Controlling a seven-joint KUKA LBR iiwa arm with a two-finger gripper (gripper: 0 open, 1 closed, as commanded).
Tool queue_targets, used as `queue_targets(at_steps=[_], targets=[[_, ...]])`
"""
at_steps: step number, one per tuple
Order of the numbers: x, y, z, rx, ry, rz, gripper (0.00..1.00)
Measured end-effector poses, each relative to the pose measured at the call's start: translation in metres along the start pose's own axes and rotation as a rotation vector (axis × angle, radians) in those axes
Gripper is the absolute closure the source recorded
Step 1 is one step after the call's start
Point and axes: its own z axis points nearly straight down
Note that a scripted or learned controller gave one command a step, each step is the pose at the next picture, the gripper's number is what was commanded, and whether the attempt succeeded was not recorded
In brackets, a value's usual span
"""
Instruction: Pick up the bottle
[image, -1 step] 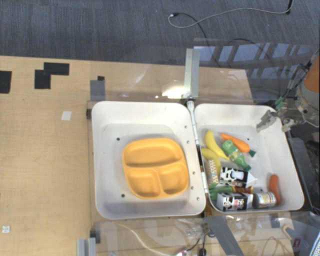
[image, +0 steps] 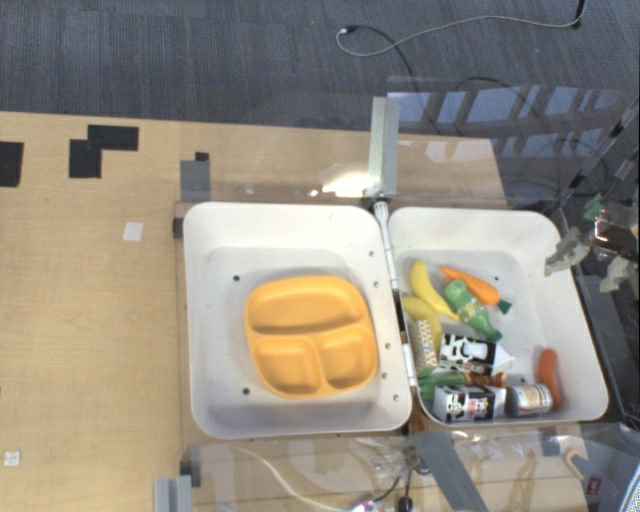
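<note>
Just glossy green bottle (image: 470, 306) beside banana (image: 428, 290).

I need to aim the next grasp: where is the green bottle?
The green bottle lies in the right bin, mid-bin, between the bananas and the carrot.

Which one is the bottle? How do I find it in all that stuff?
Look in the right white bin, the one crowded with toy food beside the bin holding the yellow tray. Near its middle lies the green bottle, tilted, between the yellow bananas and the orange carrot. It is the only bright green thing with a bottle shape.
</note>
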Motion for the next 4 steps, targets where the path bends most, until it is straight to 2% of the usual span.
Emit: queue_targets(at_steps=[1, 2, 3, 4], targets=[[-0.006, -0.052, -0.047, 0.0, 0.0, 0.271, 0.0], [0.036, -0.031, -0.061, 0.001, 0.0, 0.326, 0.0], [0.084, 0.023, -0.078, 0.001, 0.0, 0.28, 0.0], [0.019, -0.003, -0.147, -0.001, 0.0, 0.449, 0.0]])
